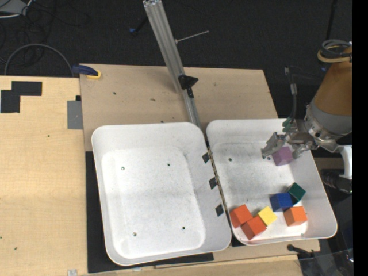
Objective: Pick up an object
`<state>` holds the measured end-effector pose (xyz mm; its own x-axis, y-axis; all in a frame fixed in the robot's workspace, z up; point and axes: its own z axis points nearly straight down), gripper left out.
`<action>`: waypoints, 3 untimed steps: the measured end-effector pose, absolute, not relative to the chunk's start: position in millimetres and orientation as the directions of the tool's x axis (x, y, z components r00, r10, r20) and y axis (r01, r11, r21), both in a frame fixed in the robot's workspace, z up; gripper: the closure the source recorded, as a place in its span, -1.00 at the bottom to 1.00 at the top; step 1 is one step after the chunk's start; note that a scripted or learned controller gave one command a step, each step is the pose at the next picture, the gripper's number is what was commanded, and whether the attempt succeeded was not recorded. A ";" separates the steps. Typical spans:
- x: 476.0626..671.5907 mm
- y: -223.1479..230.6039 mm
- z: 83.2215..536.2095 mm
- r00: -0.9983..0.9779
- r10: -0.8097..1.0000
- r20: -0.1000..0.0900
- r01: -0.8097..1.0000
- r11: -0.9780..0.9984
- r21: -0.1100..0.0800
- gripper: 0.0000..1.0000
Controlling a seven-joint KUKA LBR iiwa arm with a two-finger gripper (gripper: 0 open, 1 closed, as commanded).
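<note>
In the right bin [322,226], the end effector [283,146] pinches a purple block [282,156], seemingly lifted; the grasp looks made, with only carrying away left.

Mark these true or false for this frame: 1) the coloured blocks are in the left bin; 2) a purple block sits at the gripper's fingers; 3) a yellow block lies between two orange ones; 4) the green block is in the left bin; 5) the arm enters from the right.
1) False: the blocks lie in the right bin.
2) True: the purple block sits between the fingers of the gripper.
3) True: the yellow block has orange blocks on either side.
4) False: the green block is in the right bin, beside the blue block.
5) True.
</note>
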<state>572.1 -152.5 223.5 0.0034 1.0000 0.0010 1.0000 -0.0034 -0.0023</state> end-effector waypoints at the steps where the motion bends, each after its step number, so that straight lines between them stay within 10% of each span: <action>1: 599.0 -96.7 89.2 -0.003 1.000 -0.001 1.000 0.003 0.000 -1.00; 2: 579.4 -41.8 364.7 -0.003 1.000 0.000 1.000 0.003 0.007 -1.00; 3: 512.9 -22.7 289.9 0.002 1.000 0.001 1.000 -0.002 -0.013 -1.00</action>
